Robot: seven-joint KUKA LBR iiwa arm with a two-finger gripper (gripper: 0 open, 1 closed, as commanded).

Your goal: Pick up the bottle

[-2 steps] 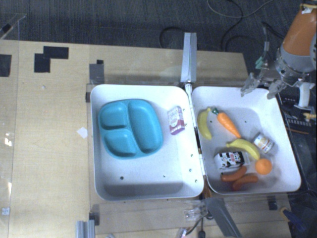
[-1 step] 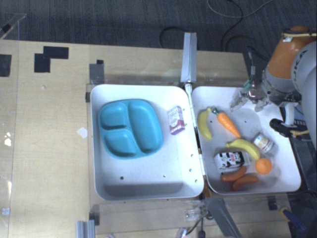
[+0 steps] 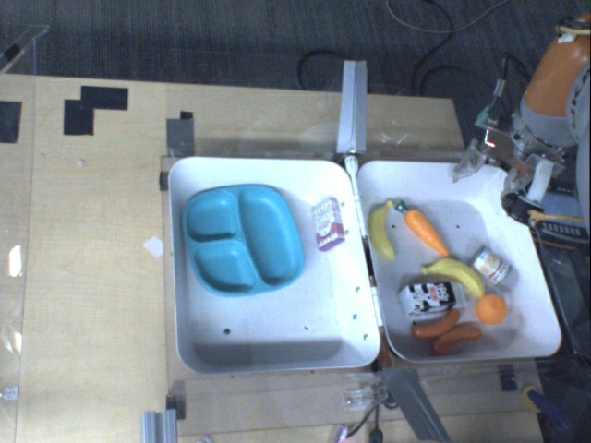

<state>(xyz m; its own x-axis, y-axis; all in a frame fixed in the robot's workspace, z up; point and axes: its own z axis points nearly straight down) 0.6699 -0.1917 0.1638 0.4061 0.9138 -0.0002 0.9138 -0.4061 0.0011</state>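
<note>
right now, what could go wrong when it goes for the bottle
The bottle lies on its side, touching a banana and close to an orange, so a grab may catch or shove the fruit instead. Lying down, it may also roll off toward the bin's wall. The gripper sits up at the bin's far right corner, well away from it.

The small clear bottle with a pale label (image 3: pixel 490 267) lies on its side near the right wall of the right-hand shallow white bin (image 3: pixel 462 192), hemmed in closely: a curved yellow banana (image 3: pixel 455 274) touches its left end and a round orange fruit (image 3: pixel 492 309) sits just beside it toward the bin's front edge. Its far and right sides face bare bin floor. The bin's far right corner lies open, while an orange carrot (image 3: pixel 425 231) and a second yellow banana (image 3: pixel 379 231) crowd the far left part.
</note>
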